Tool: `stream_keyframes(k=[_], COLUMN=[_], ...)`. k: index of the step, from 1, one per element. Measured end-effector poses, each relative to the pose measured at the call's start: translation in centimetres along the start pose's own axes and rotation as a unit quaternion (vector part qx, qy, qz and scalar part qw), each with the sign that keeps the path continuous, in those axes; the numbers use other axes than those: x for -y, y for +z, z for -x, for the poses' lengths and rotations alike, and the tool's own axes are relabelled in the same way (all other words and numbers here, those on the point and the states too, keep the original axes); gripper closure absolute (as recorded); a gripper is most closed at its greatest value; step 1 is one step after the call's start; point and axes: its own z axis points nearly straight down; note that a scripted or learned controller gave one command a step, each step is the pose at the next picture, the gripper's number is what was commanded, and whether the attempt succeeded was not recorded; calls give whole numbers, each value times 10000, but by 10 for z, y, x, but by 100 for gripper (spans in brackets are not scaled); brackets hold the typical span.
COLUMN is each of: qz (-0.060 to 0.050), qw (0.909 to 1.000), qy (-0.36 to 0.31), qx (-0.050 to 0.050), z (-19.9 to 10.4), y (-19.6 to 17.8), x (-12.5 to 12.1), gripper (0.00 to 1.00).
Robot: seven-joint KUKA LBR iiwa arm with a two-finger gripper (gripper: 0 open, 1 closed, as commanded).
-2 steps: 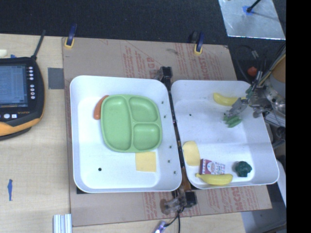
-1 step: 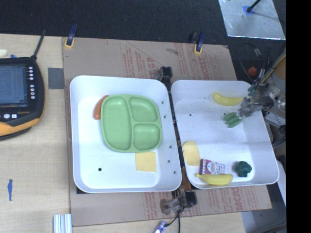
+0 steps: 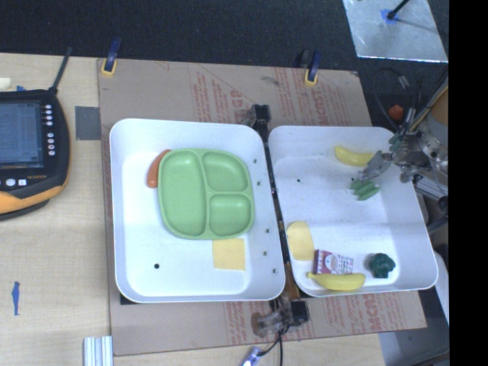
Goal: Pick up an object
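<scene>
Green plastic sits right under the gripper [image 3: 371,175] in the right bin [image 3: 404,219] — a small green piece [image 3: 364,189] lying on the white floor near the bin's far right corner, with a yellow banana-shaped toy [image 3: 352,156] just beside it toward the back wall. The arm [image 3: 415,155] reaches in over the bin's right rim, and its tip comes down at a slant onto or just above the green piece; whether the jaws are spread or pressed together I cannot tell, since they blur into the toy beneath them. Nothing shows the piece lifted or pinched. Nearer the front of the same bin lie a pale yellow block [image 3: 300,241], a small red-and-white carton [image 3: 334,263], a second banana [image 3: 337,281] and a dark green lump [image 3: 380,264]. The left bin [image 3: 130,204] holds a green divided plate [image 3: 206,194] with an orange piece [image 3: 153,169] tucked at its edge and a yellow square [image 3: 229,254] in front. The risk, as I judge it, is a glancing grip — the green piece looks thin and lies flat, so the jaws may close above it or nudge it sideways toward the banana. A tilted approach could also pinch one end only, and the piece would slip out on the lift.
</scene>
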Motion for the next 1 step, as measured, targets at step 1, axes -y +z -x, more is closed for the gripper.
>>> stream_keyframes(k=[1], qz=[8], qw=[10000], qy=[34], qx=[-30], z=[-24], y=[41], x=[6], gripper=[0])
